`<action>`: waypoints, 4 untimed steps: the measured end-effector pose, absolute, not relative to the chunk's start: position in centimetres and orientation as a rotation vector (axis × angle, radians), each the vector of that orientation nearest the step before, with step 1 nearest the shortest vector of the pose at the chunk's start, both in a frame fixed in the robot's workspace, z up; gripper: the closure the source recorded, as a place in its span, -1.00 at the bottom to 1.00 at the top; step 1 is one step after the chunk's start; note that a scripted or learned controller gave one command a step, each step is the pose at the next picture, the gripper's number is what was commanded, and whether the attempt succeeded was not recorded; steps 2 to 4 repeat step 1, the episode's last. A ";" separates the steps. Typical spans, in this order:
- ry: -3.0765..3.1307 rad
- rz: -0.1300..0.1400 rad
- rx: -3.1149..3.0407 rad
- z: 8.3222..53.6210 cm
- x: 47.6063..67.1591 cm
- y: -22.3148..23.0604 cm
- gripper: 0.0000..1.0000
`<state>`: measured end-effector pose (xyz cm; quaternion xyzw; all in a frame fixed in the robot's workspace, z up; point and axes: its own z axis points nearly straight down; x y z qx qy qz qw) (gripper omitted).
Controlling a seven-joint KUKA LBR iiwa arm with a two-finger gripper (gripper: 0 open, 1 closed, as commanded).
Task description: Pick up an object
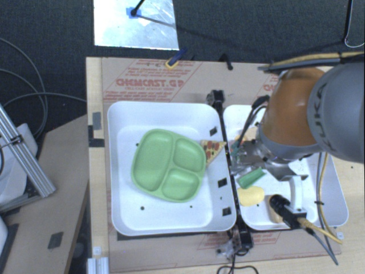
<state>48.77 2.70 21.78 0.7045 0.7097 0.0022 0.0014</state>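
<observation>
Arm reaches in from the right, low over the right bin [335,201]. Gripper [246,157] sits at that bin's left side, near the wall btwn the two bins; mostly hidden under the wrist, so can't tell if spread or closed, or if it has anything. Just below it in the right bin: green piece [250,178], tilted, w/ a yellow piece [251,197] right beside it toward the front. Left bin [122,153] has a green divided plate [168,164]; toy pizza slice [212,149] at the plate's right edge, near the dividing wall. Both bins rest on a printed cardboard sheet [148,81].
</observation>
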 end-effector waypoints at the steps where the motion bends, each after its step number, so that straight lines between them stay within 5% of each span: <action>1: 2.215 0.026 2.206 41.0 48.8 0.1 1.00; 4: 2.215 0.026 2.206 41.0 48.8 0.1 1.00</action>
